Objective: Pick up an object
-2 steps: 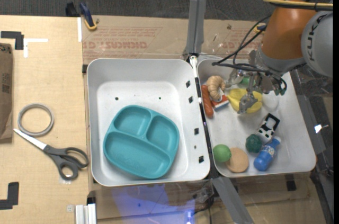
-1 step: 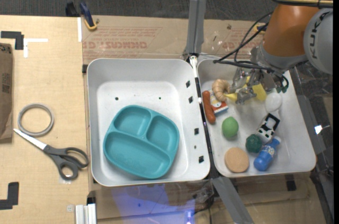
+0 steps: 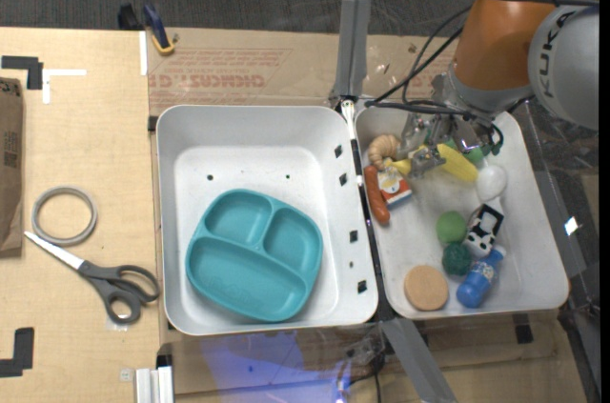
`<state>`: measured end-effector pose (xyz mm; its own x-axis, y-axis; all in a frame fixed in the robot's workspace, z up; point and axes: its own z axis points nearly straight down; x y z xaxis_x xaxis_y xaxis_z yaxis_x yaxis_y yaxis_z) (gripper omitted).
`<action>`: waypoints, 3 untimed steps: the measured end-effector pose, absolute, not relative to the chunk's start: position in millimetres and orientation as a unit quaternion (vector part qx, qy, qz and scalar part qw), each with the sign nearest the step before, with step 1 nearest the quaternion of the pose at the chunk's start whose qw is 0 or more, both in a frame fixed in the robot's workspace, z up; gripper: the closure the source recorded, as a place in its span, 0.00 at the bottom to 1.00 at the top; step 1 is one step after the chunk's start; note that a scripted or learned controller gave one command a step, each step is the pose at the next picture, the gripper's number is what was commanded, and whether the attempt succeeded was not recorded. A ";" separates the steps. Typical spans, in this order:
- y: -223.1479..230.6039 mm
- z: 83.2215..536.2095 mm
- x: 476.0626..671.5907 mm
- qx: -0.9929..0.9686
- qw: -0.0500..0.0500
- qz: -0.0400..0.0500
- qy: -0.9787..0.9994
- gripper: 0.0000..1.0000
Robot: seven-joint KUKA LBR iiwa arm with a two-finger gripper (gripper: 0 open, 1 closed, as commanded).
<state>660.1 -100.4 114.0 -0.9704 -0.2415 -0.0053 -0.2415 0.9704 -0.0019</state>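
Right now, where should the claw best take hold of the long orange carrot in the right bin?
Probably at the middle of the carrot, coming straight down from above. It lies flat and slim along the right bin's left wall, so the fingers should close across its narrow width; the wall leaves little room on that side.

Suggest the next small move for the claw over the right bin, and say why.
Probably a short descent toward the yellow banana-shaped toy. The claw sits at the back of the right bin, just beside that toy, with nothing visibly held, and the other toys lie nearer the front.
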 end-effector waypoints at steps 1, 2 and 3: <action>-74.9 229.2 660.4 -0.164 0.004 0.000 0.986 1.00; -30.3 228.0 659.1 -0.203 0.002 0.000 0.979 1.00; -24.7 202.4 659.7 -0.184 0.002 0.001 0.983 1.00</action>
<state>659.7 -24.7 202.4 -0.9320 -0.3624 -0.0036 -0.3624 0.9320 0.0006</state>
